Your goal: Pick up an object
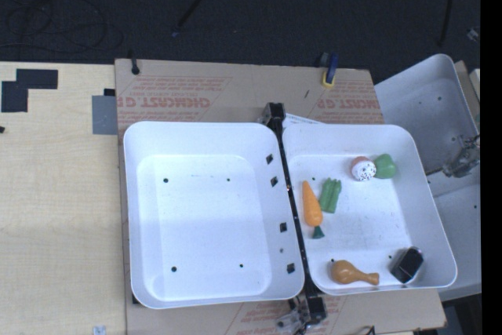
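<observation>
The right bin (416, 169) holds several small objects. An orange toy carrot (312, 205) lies near its left wall, with a dark green ridged piece (330, 195) right beside it. A white speckled ball (362, 169) touches a light green piece (385, 166) at the back. A tan drumstick-shaped toy (352, 272) lies near the front wall. A black block (406, 263) sits in the front right corner.
The left bin (149, 169) stands beside the right one, joined along a black divider with clips (284, 192). Both rest on a cardboard sheet (196, 90). A grey metal plate (431, 98) lies at the right. A clamp (329, 68) sits at the cardboard's back edge.
</observation>
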`<state>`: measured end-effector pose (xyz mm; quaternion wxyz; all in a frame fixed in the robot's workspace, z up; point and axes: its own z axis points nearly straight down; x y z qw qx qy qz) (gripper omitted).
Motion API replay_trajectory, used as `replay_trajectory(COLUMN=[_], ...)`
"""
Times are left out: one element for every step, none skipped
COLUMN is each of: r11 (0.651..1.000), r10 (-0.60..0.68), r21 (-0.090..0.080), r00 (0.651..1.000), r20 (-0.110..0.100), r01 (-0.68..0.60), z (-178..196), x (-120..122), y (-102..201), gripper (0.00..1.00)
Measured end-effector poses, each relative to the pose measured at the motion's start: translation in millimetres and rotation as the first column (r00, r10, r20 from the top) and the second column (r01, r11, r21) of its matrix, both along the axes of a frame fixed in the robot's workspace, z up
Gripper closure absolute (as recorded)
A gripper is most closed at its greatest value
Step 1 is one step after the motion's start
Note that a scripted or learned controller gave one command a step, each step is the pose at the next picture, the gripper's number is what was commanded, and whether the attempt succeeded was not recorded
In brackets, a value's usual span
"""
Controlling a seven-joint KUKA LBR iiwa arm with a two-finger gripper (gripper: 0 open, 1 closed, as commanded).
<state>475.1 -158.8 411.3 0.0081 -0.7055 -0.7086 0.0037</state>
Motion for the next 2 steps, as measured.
replay_trajectory(r11=[1.0, 1.0], r10=[-0.004, -0.003], r21=[-0.002, -0.005], r00=[1.0, 1.0], r20=[0.003, 0.012], r01=[0.004, 0.003], z=[-94.2, -94.2], x=[-0.3, 3.7], y=[24.3, 31.7], gripper=[1.0, 1.0])
